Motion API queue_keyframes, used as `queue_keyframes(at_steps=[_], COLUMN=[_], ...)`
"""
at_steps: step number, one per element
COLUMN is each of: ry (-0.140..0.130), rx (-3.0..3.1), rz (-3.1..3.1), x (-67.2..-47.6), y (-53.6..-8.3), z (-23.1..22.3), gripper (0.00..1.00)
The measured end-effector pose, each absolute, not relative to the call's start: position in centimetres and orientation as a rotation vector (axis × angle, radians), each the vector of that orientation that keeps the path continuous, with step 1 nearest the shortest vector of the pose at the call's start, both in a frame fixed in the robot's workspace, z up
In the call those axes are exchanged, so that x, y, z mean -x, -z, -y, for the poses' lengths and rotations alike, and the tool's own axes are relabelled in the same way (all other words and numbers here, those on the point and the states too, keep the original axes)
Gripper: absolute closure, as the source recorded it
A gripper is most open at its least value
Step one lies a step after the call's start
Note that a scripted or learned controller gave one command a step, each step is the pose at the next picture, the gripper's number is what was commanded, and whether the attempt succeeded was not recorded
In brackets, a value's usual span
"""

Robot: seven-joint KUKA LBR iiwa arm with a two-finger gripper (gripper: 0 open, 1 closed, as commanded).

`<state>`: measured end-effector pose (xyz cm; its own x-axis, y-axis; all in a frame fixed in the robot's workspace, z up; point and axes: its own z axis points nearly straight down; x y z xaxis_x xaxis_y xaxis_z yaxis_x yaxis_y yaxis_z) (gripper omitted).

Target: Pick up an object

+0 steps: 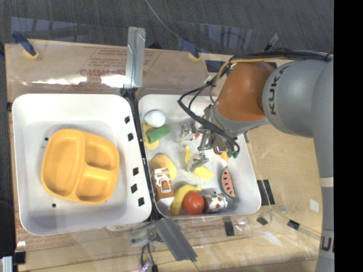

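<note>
Two white bins sit on a cardboard-covered bench (68, 67); the right bin (244, 169) holds toy food crowding the gripper (198, 152), whose grip I cannot tell: egg (154, 118), tomato (193, 203), watermelon slice (227, 182).

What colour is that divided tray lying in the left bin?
Yellow-orange all over; the divided tray shows plainly in the camera view.

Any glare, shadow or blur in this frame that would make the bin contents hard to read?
Camera view: glare streaks on the clear plastic behind the left bin; the arm shades the right bin; the gripper looks slightly soft, while the yellow tray and tomato read clearly.
</note>
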<state>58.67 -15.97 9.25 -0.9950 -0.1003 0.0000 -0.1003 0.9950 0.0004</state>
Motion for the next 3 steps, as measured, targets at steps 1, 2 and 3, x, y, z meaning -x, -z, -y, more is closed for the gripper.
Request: queue_keyframes(at_steps=[1, 2, 3], ry=[0.001, 0.001, 0.001], rx=[-0.158, -0.158, -0.427], rz=[3.138, 3.138, 3.112], x=[-58.7, -58.7, -55.7], y=[-9.3, -9.3, -9.2], z=[16.0, 16.0, 17.0], gripper=[0.0, 0.0, 0.0])
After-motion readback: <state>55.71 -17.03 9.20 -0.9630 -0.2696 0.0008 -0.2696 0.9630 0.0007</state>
